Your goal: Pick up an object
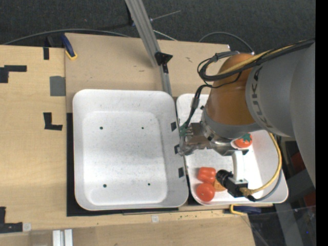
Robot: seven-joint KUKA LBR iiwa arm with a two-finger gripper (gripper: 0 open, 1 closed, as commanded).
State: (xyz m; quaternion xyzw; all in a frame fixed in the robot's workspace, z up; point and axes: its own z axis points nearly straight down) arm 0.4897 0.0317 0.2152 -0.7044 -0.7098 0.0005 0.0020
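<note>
Your pale wooden table (113,68) carries two white bins side by side, and the arm (230,96) reaches in from the right over the right bin (264,181). The gripper (185,140) sits at that bin's left wall, close to the left bin (123,147), and you cannot tell whether it is wide or narrow. An orange-red object (207,175) lies near the right bin's front edge, apart from the gripper, with a second orange-red object (205,191) just beside it.

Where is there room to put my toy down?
The left bin has a bare floor from edge to edge. The right bin is crowded. The arm hangs over it, two orange-red pieces sit at its near end, and a small red piece lies beside the arm.
</note>
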